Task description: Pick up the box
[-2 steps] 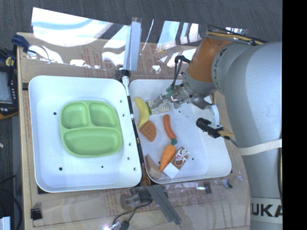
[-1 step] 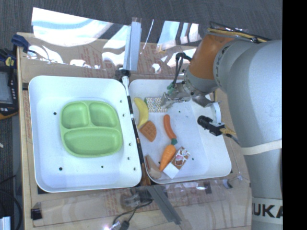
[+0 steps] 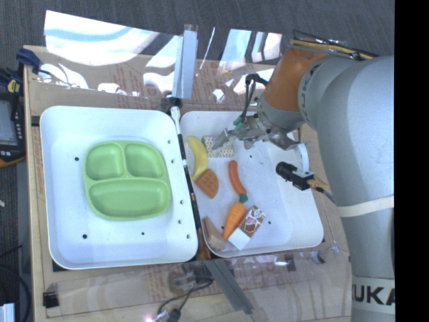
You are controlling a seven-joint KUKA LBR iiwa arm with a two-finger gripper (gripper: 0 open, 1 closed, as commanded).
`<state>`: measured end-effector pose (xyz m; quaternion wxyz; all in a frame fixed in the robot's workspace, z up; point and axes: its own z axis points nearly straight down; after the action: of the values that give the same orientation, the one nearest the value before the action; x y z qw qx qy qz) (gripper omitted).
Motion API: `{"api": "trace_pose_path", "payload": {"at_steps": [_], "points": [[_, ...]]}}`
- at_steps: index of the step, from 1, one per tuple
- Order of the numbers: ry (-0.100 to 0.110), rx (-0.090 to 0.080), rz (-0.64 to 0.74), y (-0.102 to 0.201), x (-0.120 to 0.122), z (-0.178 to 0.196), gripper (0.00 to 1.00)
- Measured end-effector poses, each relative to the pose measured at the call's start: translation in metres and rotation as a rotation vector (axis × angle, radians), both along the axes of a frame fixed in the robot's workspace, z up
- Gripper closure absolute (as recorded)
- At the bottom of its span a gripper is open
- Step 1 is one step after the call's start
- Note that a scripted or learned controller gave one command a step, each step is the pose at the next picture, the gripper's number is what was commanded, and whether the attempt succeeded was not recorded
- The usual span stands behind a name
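Gripper (image 3: 231, 135) hovers beside patterned box (image 3: 218, 146).

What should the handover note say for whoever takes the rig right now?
Gripper: low over the far end of the right bin; finger state unreadable, nothing seen held.
Box: small, printed, lying near the right bin's front edge beside the toy carrot, well away from the gripper.
Left bin: holds the green divided plate.
Done: nothing; the box lies untouched.
Left: move to the box, grasp it, lift it.
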<state>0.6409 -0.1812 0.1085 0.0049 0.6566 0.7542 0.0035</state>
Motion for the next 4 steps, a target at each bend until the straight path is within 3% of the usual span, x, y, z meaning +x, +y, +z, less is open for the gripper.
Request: {"api": "trace_pose_path", "payload": {"at_steps": [1,2,3,4], "points": [[0.006,-0.009,0.084,0.044,0.017,-0.013,0.0],[0.0,-0.007,0.09,0.046,0.019,-0.001,1.0],[0.01,-0.006,0.743,0.037,0.017,0.081,1.0],[0.01,-0.006,0.743,0.037,0.017,0.081,0.0]]}}
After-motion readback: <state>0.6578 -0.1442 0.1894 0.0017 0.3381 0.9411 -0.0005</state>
